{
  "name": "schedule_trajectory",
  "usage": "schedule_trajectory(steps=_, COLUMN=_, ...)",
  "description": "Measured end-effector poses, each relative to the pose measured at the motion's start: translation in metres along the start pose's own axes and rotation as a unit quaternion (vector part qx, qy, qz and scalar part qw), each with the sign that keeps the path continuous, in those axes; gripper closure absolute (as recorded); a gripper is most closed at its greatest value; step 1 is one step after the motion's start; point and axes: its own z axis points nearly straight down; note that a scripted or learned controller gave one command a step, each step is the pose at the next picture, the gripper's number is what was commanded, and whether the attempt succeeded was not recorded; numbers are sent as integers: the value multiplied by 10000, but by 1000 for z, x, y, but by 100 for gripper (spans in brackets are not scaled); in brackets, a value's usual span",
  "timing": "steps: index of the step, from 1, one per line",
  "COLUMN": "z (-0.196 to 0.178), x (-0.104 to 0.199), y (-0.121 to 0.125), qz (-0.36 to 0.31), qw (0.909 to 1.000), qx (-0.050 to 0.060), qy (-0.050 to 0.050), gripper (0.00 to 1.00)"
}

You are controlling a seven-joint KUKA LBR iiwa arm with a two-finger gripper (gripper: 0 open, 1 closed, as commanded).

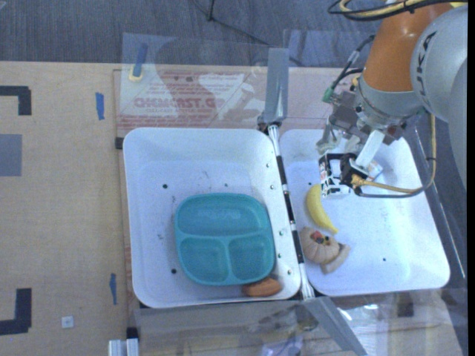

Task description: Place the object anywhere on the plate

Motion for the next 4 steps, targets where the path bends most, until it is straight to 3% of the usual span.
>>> schedule_trajectory(steps=1, z=7, x=29, y=-55, qz=-955, qw=9954, qx=7, qy=11, gripper=100)
schedule_trajectory(steps=2, z=37, x=66, y=-93, qz=-1665, qw=9860, qx=1, qy=13, gripper=100)
schedule_trajectory(steps=3, z=-6, x=129, y=-131, qz=-1242, qw=9923, qx=-2, qy=10, gripper=100)
schedule_trajectory(steps=4, z=-22, x=169, y=-151, qz=-1599, qw=9871, qx=-4, qy=10, gripper=100)
